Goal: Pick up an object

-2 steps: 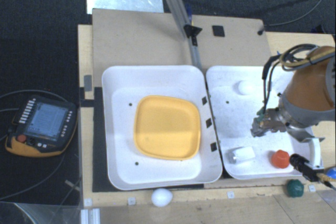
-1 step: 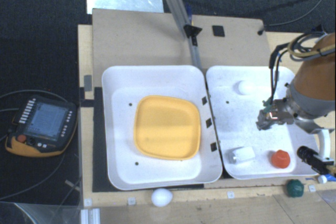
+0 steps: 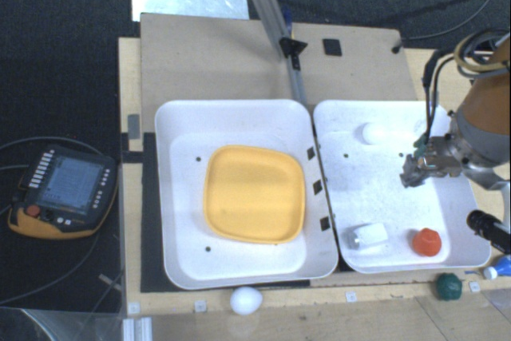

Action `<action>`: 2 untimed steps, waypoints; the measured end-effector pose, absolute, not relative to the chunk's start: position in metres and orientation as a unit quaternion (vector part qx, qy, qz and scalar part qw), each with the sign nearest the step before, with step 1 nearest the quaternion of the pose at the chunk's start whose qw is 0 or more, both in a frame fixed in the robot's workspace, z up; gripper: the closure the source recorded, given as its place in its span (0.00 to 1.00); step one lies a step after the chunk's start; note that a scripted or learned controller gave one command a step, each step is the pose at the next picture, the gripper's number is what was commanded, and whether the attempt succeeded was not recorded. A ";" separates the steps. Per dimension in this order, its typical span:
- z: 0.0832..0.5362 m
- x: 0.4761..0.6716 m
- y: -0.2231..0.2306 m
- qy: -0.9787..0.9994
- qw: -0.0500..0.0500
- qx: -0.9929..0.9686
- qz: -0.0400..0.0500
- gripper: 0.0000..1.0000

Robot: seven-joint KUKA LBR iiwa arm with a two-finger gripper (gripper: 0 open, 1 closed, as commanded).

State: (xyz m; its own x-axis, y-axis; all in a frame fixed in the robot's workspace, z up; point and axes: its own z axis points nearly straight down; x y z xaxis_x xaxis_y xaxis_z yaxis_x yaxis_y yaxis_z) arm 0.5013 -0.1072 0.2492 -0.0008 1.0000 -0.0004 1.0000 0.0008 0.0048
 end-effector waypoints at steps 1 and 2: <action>0.254 0.514 -0.051 0.709 0.000 0.705 0.001 1.00; 0.259 0.529 -0.002 0.709 0.000 0.705 0.001 1.00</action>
